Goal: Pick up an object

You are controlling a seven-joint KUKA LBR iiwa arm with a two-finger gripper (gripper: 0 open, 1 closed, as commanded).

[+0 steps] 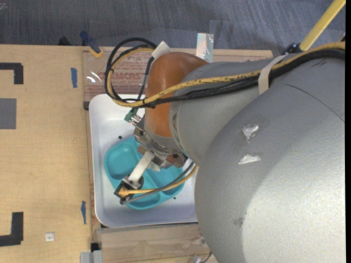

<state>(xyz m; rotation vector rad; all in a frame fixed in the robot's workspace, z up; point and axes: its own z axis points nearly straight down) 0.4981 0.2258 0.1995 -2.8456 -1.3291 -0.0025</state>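
One teal dish [117,161] lay in the white bin [102,124], near its left wall and lower edge; a sound grasp likely required centring over a rim before closing; the gripper [158,159] hung wrist-down over the dish, its opening impossible to tell; the arm [263,147] overhung the bin's right side.

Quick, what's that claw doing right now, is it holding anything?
Gripper: cannot be told; the wrist covers its end, over the turquoise dish in the white bin.
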